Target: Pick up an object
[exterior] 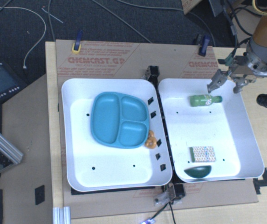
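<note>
Step in hand: approach, nothing lifted yet. Claw [226, 84], upper right of frame, fingers spread, hanging over the far end of the right bin [245, 125] and holding nothing. Likely target: green bottle [206, 100], lying on its side just below the claw. Next move, by judgement: descend, straddle the bottle across its width, close.

Others: patterned box [202, 154] and dark green bowl [198, 171], lower right bin, well apart. Left bin [77, 162]: blue divided plate [119, 119], small orange item [150, 141]. No obstruction seen.
</note>
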`<state>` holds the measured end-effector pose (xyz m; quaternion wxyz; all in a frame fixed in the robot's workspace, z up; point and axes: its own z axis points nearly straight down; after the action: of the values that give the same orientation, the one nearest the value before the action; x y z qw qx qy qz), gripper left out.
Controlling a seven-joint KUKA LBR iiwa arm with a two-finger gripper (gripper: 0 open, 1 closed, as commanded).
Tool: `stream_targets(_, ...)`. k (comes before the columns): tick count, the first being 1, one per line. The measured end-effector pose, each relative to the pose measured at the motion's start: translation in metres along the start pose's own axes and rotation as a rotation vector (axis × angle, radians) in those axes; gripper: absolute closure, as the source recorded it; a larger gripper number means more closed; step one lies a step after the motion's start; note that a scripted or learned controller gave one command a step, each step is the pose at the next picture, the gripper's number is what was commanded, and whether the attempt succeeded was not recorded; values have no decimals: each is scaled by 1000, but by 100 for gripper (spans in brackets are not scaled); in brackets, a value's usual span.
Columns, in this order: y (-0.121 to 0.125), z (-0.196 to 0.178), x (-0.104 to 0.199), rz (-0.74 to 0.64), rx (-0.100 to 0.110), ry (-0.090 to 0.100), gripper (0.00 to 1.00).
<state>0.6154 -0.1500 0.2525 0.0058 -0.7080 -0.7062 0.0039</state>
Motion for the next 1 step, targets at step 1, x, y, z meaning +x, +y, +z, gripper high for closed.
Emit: stream_targets(1, 2, -8, 0, -3, -13, -2, 0)
